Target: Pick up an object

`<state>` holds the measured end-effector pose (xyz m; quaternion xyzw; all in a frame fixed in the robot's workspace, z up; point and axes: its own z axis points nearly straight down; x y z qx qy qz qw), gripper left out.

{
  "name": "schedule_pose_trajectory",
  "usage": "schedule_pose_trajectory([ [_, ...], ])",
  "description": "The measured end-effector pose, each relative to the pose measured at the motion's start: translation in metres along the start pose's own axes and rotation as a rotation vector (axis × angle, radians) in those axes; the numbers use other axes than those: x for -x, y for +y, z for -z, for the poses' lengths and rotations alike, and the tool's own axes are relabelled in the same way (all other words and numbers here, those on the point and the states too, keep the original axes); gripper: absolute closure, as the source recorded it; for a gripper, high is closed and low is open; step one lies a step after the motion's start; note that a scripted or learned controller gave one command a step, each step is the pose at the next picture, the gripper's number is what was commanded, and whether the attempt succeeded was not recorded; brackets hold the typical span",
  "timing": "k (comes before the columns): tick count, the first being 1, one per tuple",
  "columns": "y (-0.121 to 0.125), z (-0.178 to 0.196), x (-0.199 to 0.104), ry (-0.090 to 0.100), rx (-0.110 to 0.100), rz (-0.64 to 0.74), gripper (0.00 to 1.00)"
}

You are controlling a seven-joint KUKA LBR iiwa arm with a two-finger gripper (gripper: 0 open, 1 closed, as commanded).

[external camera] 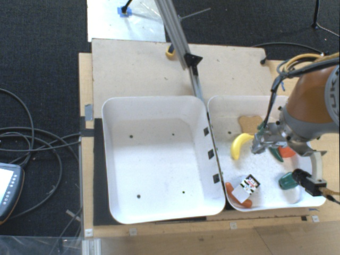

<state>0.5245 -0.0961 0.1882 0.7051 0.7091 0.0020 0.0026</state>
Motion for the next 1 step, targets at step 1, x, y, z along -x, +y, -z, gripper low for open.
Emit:
schedule_pose_trajectory([
  [1, 0.0016, 0.0196, 0.0003, 0.0, -0.002, -0.001, 1.0],
])
